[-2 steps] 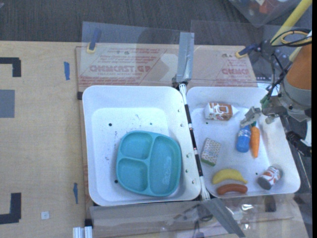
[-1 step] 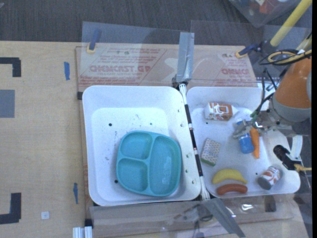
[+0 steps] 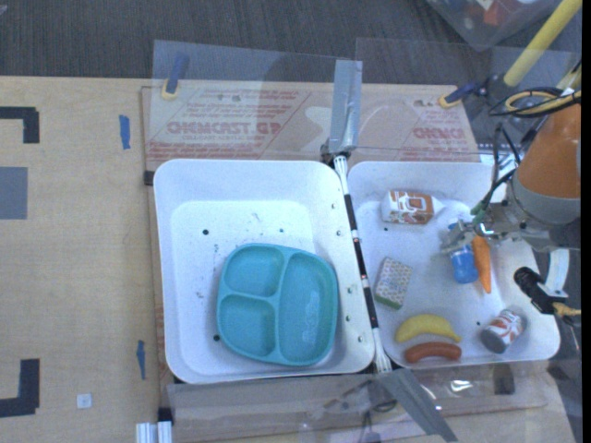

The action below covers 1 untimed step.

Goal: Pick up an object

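Note:
My gripper point(image 3: 459, 237) hangs low over the right bin point(image 3: 367, 185) near its right side, reaching in from the orange-banded wrist point(image 3: 554, 160). Just under and in front of it lies a small blue object point(image 3: 463, 265), with an orange carrot point(image 3: 483, 264) right beside it. Whether the gripper touches either one is unclear. Further left sit a brown and white carton point(image 3: 408, 207) and a speckled little box point(image 3: 393, 281). At the bin's front lie a yellow banana point(image 3: 427, 326), a red sausage point(image 3: 432, 351) and a small can point(image 3: 502, 330).
The left bin point(image 3: 180, 192) holds a teal divided plate point(image 3: 277, 305). Clear plastic panels point(image 3: 249, 109) stand behind both bins. Cables and the arm's black fittings point(image 3: 540, 289) crowd the right bin's right rim.

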Tool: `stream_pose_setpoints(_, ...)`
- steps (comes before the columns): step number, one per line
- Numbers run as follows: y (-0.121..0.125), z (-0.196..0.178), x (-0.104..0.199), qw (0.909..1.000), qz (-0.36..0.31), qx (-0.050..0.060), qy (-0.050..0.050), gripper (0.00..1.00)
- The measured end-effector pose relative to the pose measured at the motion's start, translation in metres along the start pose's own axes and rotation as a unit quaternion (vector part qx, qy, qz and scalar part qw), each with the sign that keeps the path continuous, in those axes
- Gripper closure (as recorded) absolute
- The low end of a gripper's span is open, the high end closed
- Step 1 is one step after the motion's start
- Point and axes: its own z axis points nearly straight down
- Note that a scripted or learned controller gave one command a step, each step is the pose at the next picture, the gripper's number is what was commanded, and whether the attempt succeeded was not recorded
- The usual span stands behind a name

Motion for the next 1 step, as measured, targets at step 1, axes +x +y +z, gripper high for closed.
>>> stream_pose_setpoints(1,0.0064,-0.0896,0.0502,0.9997,-0.024,0.004,0.001,1.00)
